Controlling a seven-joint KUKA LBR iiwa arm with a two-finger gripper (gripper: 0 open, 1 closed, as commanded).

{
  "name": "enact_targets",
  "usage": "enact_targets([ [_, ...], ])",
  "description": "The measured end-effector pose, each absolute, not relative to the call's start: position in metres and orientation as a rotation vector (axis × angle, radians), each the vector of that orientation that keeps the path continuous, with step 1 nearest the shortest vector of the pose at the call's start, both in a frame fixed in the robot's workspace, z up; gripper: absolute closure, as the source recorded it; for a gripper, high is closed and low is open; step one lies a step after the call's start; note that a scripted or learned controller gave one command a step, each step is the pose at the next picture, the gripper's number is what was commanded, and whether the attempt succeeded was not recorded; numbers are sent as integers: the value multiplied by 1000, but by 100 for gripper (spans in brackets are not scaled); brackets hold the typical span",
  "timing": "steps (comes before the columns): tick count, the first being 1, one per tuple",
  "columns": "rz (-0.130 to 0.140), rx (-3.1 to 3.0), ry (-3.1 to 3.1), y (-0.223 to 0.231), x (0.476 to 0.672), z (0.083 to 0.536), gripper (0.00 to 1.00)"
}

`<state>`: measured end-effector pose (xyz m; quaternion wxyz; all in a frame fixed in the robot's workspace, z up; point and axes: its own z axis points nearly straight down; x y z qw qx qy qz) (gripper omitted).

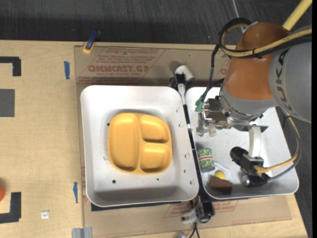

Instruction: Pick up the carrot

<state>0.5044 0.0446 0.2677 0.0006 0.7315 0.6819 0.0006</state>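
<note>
2 white bins. Left bin (91, 133) holds yellow plate (140, 143). Gripper (208, 123) over right bin (290, 180), above can (205, 158); open or closed: cannot tell. Carrot's place: cannot tell, maybe hidden under arm. Risk: closing on can or brown block (220, 183) instead.

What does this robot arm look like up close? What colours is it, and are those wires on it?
The arm is a bulky, rounded grey shell with a glossy orange band above the wrist. Black and yellow cables loop over the orange part. Below sits a metal wrist block with green connectors, and another yellow cable trails lower down.
</note>
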Motion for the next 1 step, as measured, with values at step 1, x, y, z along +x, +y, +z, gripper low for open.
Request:
enact_targets([
  [1,-4,2780,1471,-31,479,184,100],
])
